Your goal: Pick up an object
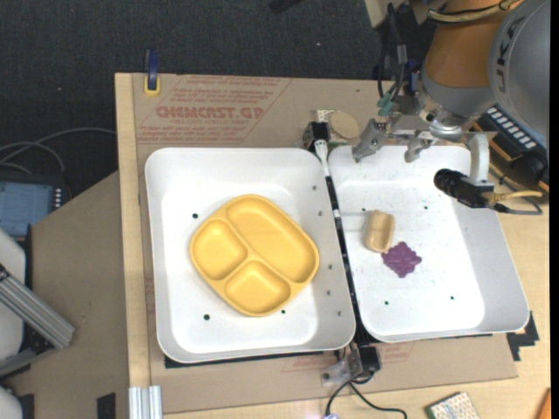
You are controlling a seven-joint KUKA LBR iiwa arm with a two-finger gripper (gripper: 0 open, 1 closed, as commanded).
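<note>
Note the fingers (362, 149) spread wide with nothing between them, poised above the far end of the right bin (472, 269), near its back wall. Treat this as a ready posture: open for a descent, not yet committed to any target. Judge the pick as not yet begun.

Locate the nearest candidates on the floor of that same bin: a tan cylinder (379, 230) lying on its side close to the divide between the bins, and a purple lump (402, 258) just beside it, toward the camera. Expect this closeness to hinder a clean closure on one alone; favour an approach that keeps the neighbour outside the span.

Observe a yellow divided tray (253, 253) in the left bin (170, 190), well apart from the fingers and probably too broad to grasp except at its rim. Mind the raised bin rims along the central divide. Find printed cardboard (218, 107) beneath both bins, on the desk (83, 260).
</note>
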